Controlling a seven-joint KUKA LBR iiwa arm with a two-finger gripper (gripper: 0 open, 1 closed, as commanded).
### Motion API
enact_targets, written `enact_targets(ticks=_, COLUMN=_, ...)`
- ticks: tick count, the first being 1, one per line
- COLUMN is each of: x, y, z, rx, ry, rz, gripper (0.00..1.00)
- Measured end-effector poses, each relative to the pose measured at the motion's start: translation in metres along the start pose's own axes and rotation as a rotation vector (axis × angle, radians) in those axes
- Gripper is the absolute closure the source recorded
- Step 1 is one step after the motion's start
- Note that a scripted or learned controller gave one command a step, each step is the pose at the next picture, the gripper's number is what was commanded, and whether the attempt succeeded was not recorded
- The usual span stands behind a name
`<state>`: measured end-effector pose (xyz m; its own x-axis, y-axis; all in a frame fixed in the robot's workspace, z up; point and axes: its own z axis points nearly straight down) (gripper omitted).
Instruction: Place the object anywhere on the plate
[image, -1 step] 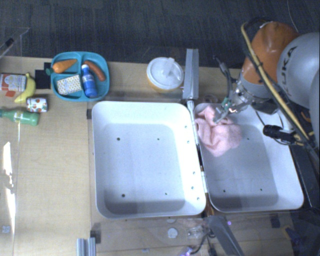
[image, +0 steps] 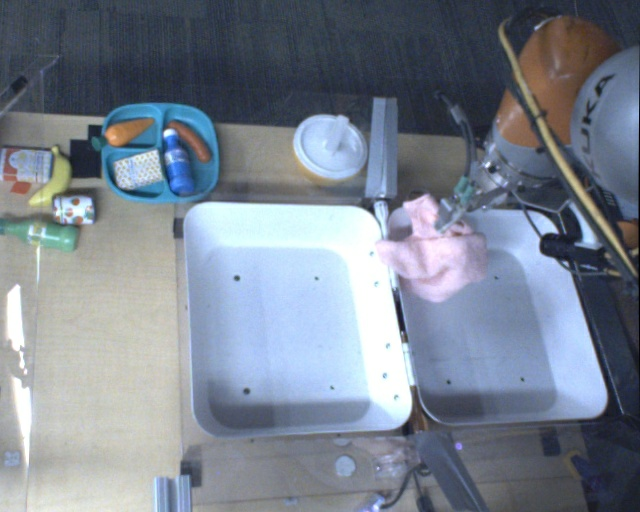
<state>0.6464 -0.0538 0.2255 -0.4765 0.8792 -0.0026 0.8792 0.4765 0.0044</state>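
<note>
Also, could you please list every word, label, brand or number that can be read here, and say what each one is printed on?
"KUKA", cut off at the picture's edge so that only "UKA" reads: on the grey arm.
Carton on the bench: red and white print, too blurred to read.
Small can: patterned label, too small to read.
Blue bottle in the blue divided plate: no text legible.

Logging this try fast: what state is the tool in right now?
Tool: closed on the pink cloth, lifting it at the right bin's upper left.
</note>
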Motion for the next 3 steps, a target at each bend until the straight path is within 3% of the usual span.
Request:
enact_targets(ticks=2, x=0.102, y=-0.008, z=0.016, rx=0.0, ry=0.002, rz=-0.806, gripper=1.0)
enact_targets(ticks=3, x=0.155, y=-0.004, z=0.002, rx=-0.002, ry=0.002, rz=-1.072, gripper=1.0)
